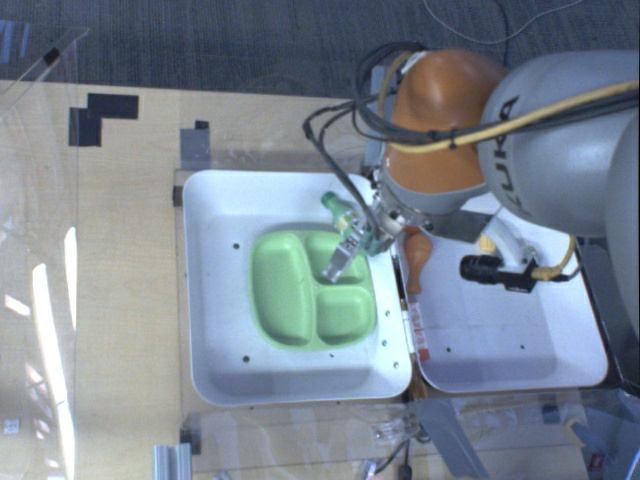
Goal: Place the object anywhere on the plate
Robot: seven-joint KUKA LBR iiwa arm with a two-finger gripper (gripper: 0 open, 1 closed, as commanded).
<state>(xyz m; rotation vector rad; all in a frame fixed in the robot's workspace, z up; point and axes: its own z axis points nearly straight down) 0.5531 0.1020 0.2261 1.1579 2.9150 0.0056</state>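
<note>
My gripper hangs over the green, three-compartment plastic plate in the left white bin; whether it grasps anything, I cannot tell. An orange object lies in the right white bin, seemingly unplaced.

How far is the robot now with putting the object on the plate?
Done: the arm has reached the left bin, and its claw is over the green plate's upper right section. In hand: unclear, I cannot see any object in the claw. Left: nothing lies on the plate yet, so placing is not confirmed.
</note>
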